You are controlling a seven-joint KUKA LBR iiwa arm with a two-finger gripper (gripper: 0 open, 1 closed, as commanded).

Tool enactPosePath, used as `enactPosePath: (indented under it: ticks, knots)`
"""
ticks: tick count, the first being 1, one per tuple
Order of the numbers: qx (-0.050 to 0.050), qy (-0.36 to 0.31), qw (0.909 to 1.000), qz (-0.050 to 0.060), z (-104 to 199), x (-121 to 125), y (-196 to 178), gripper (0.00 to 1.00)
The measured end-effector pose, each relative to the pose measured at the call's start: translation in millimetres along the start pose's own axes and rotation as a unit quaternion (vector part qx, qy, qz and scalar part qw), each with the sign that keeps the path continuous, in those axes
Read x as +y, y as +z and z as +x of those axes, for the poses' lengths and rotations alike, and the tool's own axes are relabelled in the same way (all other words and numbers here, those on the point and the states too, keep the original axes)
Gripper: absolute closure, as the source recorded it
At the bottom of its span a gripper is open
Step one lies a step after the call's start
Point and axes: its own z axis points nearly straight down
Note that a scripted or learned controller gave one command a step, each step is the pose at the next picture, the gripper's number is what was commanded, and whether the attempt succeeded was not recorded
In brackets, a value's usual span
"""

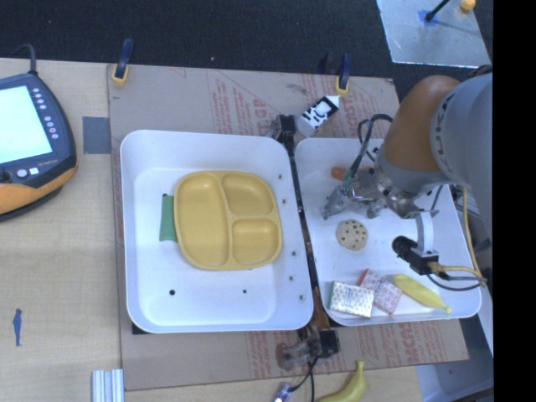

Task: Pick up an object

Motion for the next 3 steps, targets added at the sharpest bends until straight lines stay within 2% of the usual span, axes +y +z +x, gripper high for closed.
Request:
enactPosePath:
  ticks: [1,2,3]
  knots:
    - [-0.001,0.0,1.0,0.001,-25,-34,0,0.0]
    - [-0.001,-0.002,1.0,-0.002,-26,-31,-13,1.0]
    - [0.0,-0.002,1.0,0.0,6,-77,-80,1.0]
